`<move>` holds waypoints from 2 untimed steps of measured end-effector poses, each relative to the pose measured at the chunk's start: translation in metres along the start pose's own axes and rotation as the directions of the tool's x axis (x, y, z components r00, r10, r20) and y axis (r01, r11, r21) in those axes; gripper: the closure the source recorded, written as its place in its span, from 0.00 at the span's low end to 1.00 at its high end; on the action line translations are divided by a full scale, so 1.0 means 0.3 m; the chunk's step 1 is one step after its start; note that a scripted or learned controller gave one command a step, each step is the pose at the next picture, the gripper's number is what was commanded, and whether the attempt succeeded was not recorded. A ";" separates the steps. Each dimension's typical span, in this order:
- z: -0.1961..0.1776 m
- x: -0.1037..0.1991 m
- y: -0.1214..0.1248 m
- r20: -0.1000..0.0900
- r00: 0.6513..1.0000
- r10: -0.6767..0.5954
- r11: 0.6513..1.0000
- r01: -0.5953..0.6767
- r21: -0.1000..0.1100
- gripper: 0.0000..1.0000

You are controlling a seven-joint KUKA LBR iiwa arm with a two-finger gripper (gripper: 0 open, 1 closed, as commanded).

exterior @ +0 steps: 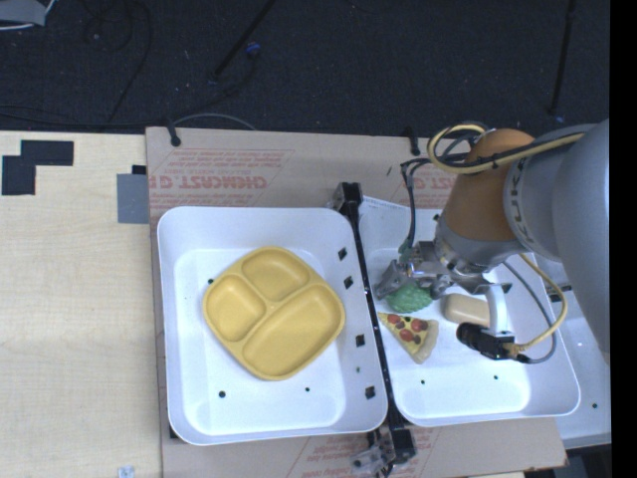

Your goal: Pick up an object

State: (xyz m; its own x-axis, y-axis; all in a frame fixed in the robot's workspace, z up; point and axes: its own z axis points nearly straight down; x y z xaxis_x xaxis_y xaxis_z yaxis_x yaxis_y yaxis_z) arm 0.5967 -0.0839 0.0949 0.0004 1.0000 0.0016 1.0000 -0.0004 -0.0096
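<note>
In the right bin (557, 396), my gripper (406, 275) is lowered near the divider between the two bins. A green, leafy-looking toy (409, 296) lies right under its tip, touching or nearly touching it. I cannot see whether the toy is between the fingers. A toy pizza slice (413, 333) with red toppings rests flat on the bin floor just in front of the green toy. A cream-coloured block (464, 309) lies to the right of the green toy, partly under the wrist.
The left bin (189, 386) holds a yellow divided plate (275, 312) at its middle. A black divider rail (364, 297) runs between the bins. The grey arm with its orange band (498, 192) covers the back right of the right bin.
</note>
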 end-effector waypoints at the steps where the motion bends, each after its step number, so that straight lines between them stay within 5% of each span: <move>1: 0.026 0.000 -0.002 0.001 1.000 0.003 1.000 -0.002 -0.004 0.00; 2: -0.008 -0.003 -0.003 0.000 1.000 0.007 1.000 -0.007 -0.003 1.00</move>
State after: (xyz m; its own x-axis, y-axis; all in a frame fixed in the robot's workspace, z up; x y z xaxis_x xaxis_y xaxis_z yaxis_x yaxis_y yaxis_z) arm 0.5957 -0.0847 0.0971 0.0072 1.0000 0.0013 1.0000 -0.0072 -0.0068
